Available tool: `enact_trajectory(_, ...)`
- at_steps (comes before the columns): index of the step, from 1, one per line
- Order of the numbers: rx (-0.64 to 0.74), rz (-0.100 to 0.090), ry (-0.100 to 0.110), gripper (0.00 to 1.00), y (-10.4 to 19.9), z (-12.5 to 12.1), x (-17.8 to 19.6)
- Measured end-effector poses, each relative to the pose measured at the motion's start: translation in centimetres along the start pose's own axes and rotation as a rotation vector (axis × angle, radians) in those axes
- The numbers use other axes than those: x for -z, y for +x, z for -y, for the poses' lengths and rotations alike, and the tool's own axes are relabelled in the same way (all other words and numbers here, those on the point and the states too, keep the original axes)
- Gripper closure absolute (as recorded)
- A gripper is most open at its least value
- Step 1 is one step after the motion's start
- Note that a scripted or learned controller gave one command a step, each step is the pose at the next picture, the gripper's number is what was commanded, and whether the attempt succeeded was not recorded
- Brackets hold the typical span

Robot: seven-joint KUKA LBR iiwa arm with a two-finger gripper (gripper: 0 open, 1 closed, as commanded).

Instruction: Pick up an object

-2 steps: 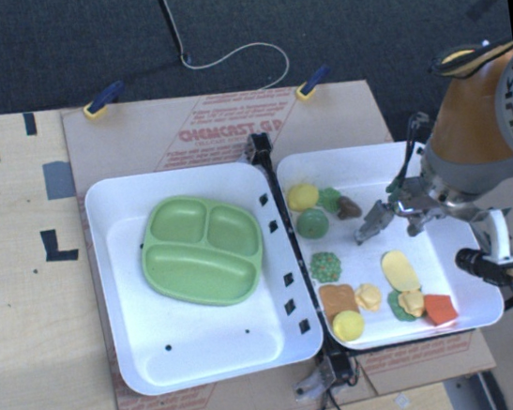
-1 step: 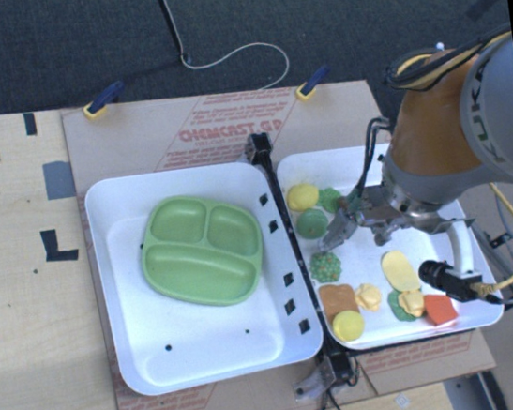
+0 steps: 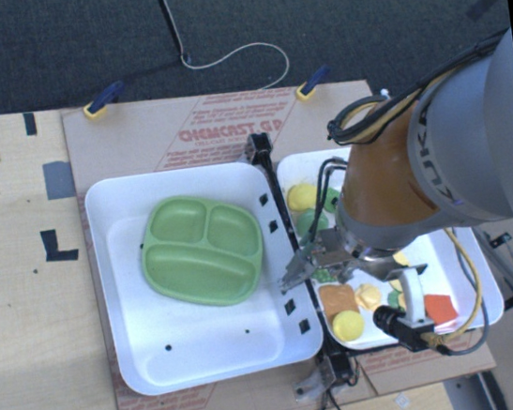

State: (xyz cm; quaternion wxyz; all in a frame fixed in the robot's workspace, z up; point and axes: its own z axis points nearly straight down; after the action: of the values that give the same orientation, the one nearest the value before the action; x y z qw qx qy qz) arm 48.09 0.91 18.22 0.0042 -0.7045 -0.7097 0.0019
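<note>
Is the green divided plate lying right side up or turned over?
Right side up: the green divided plate shows its three hollow compartments, lying in the left bin.

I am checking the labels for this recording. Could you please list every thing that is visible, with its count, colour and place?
Bins: two, white, side by side on the bench.
Divided plate: one, green, in the left bin, upper middle.
Round yellow pieces: at least two, in the right bin, one near its top and one near its bottom.
Tan piece: one, in the right bin, above the lower yellow piece.
Orange-red block: one, lower right of the right bin.
Green pieces: small, partly hidden, right bin.
Cardboard sheet: one, brown, under the bins.
Clamps: two, yellow and blue, at the sheet's top edge.
Cable: one, white, on dark floor.
Arm: one, grey and orange, over the right bin.
</note>
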Motion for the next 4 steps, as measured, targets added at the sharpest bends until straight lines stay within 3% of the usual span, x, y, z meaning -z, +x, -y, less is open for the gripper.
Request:
enact_trajectory(1,0.000,0.002,-0.014,0.00,4.2,-0.3,9.2)
enact_trajectory(2,-0.001,-0.001,-0.027,0.00,8.0,-2.2,29.3)
enact_trajectory(3,0.001,0.002,-0.009,0.00,14.5,0.0,30.2)
enact_trajectory(4,-0.004,0.005,-0.008,1.00,14.2,-0.1,31.1)
